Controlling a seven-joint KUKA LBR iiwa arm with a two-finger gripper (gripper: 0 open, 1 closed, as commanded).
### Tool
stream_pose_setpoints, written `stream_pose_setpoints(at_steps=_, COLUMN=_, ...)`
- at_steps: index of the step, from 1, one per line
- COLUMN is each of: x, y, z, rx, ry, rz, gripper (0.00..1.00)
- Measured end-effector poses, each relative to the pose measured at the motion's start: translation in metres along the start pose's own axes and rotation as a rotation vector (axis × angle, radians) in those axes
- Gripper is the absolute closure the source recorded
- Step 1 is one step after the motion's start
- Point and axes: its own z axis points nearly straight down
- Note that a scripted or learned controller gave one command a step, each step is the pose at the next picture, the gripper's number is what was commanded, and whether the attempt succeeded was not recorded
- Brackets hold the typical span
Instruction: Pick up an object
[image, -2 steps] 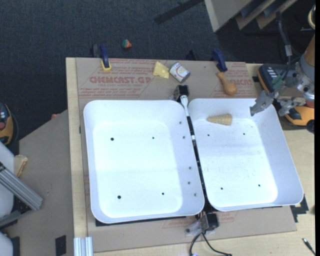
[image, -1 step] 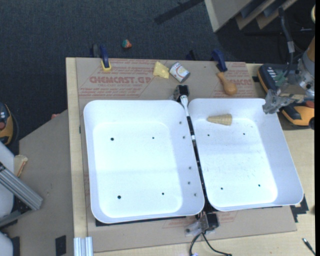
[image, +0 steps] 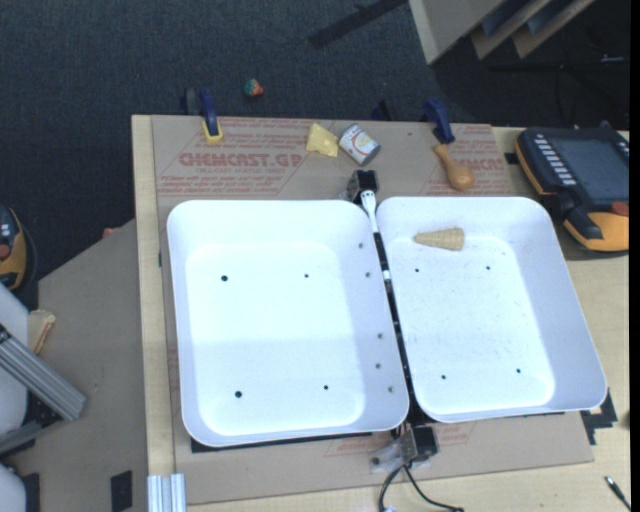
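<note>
Cone-shaped object (image: 440, 239) is sitting alone near the right bin's (image: 560, 300) far wall, and I'm guessing it rolled there; can't tell what the gripper's doing.

The setting is a robotics laboratory or test cell. A plywood tabletop (image: 160, 300) carries two shallow white bins (image: 275, 320) mounted side by side, with blue clamps (image: 209, 113) fixed along its far edge. A teach pendant (image: 580, 175) with an orange casing rests at the right. Cabling (image: 405, 480) exits at the near edge, dark carpet (image: 90, 70) covers the floor, and aluminium framing (image: 40, 375) stands at the left.
</note>
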Motion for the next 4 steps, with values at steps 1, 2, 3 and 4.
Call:
stream_pose_setpoints(at_steps=1, x=0.082, y=0.001, z=0.187, rx=0.039, ry=0.017, rz=-0.009, gripper=1.00)
stream_pose_setpoints(at_steps=2, x=0.000, y=0.015, z=0.124, rx=0.012, ry=0.002, rz=0.003, gripper=1.00)
stream_pose_setpoints(at_steps=3, x=-0.015, y=-0.034, z=0.058, rx=0.012, ry=0.004, rz=0.001, gripper=1.00)
stream_pose_setpoints(at_steps=4, x=0.092, y=-0.073, z=0.165, rx=0.035, ry=0.017, rz=-0.011, gripper=1.00)
